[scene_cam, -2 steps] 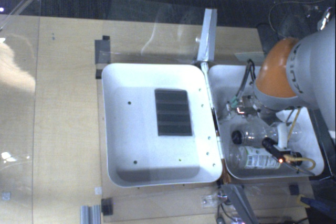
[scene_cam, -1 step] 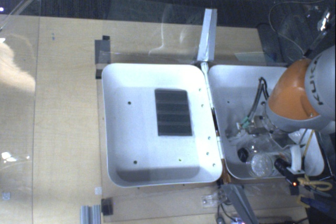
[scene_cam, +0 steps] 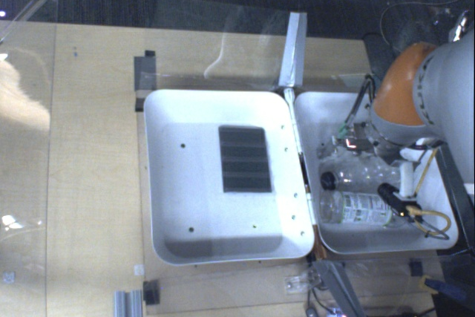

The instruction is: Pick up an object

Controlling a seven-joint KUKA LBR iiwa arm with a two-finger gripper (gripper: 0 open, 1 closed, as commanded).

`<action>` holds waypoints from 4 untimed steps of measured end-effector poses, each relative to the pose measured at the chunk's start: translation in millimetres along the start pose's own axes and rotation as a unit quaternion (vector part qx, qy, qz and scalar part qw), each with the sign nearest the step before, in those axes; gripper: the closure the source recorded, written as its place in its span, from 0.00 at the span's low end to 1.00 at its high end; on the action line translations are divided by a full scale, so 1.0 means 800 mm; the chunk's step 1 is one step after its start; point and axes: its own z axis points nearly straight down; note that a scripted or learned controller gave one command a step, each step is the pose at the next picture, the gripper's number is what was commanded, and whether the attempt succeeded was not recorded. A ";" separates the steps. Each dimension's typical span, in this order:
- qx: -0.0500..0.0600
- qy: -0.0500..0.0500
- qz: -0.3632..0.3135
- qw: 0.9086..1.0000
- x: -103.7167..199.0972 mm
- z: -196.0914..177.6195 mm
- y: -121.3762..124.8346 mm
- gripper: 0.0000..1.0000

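On the worktop [scene_cam: 89, 182] two white bins sit side by side, and the arm [scene_cam: 438, 85] comes in from three o'clock, its orange band [scene_cam: 397, 89] hanging over the right bin [scene_cam: 312, 115]. The wrist is bent down into that bin, presumably because that is where the pickable things lie. The gripper [scene_cam: 356, 145] appears to sit just below the band, among clear plastic clutter toward the bin's middle; whether it is wide, narrow or holding anything cannot be told, since wrist and cables hide it. A clear bottle [scene_cam: 356, 208] with a printed label lies on its side at about six o'clock in the right bin, close to the near wall, probably where it rolled to rest. Another clear item [scene_cam: 356, 176] with a dark cap lies just above it, toward twelve o'clock, next to the gripper. The left bin [scene_cam: 171, 159] holds a dark ribbed block [scene_cam: 243, 158] flat at its centre, well apart from the arm. Judging by the pose, the arm is reaching down for a grasp, and nothing is visibly lifted yet.
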 end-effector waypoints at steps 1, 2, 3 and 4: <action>0.000 0.000 0.000 1.000 0.000 0.000 0.000 0.00; 0.004 0.000 -0.046 0.999 0.028 0.002 0.107 0.00; 0.003 0.001 0.003 1.000 0.073 -0.122 0.083 0.00; 0.005 0.001 -0.078 0.997 0.013 -0.048 -0.002 0.00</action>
